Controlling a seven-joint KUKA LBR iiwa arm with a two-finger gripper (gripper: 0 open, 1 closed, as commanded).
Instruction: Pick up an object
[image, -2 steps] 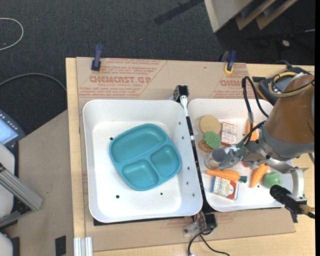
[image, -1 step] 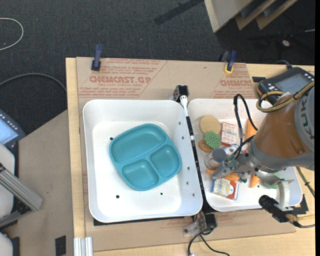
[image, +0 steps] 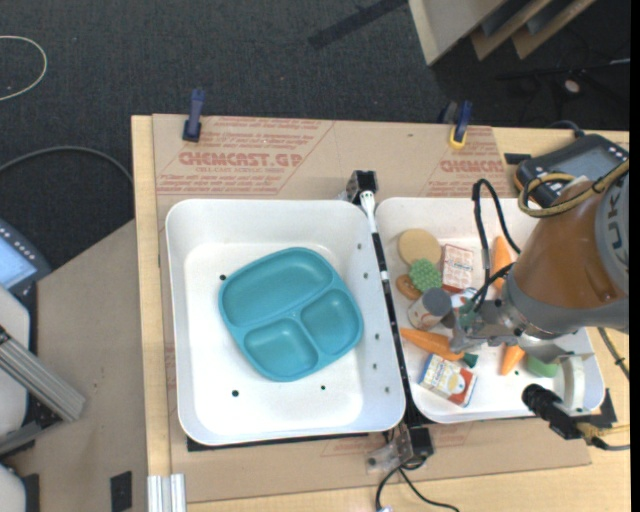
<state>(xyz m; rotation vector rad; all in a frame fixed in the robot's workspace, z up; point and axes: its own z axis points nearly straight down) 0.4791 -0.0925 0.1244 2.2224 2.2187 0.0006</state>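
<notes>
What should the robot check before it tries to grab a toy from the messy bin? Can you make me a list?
1. Gripper is over the right bin: ok.
2. A target sits close: the orange carrot lies just beside it: ok.
3. Carrot free of neighbours: the small carton is very near: not ok.
4. Something already held: cannot tell.
5. Left bin has somewhere to put things: the teal divided plate lies there: ok.

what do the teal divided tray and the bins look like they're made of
Teal divided tray: looks like moulded plastic, matte to satin, with smooth rounded compartment ridges and even colour. White bins: likely thin formed plastic, glossy, with rounded corners and soft highlights, though coated metal can't be ruled out.
</notes>
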